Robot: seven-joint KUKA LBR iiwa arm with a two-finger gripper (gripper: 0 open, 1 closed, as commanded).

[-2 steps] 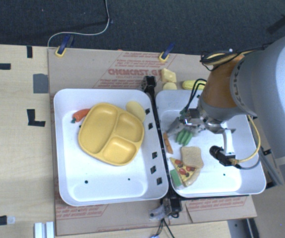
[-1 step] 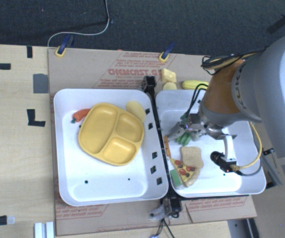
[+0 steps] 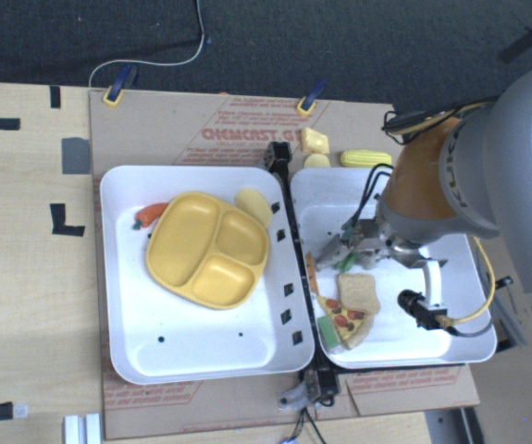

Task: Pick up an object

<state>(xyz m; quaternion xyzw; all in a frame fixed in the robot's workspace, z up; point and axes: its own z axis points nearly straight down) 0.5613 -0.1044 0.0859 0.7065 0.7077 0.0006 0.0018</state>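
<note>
My gripper (image 3: 351, 244) is low over the right bin (image 3: 464, 345), in its left middle, coming off the grey wrist with the orange band (image 3: 421, 169). Something small and green (image 3: 344, 263) lies directly under it, partly hidden by the gripper. Just in front of it rest a slice of bread (image 3: 359, 293) and a pizza slice (image 3: 338, 325). A thin orange stick (image 3: 310, 275) lies along the bin's left wall. Whether the gripper touches the green item cannot be made out.
The left bin (image 3: 122, 340) holds a yellow divided plate (image 3: 208, 250), an orange carrot (image 3: 152, 214) and a pale yellow fruit (image 3: 254, 203). Behind the right bin lie a cheese block (image 3: 314, 141), a pale round item (image 3: 316, 161) and a corn cob (image 3: 365, 158).
</note>
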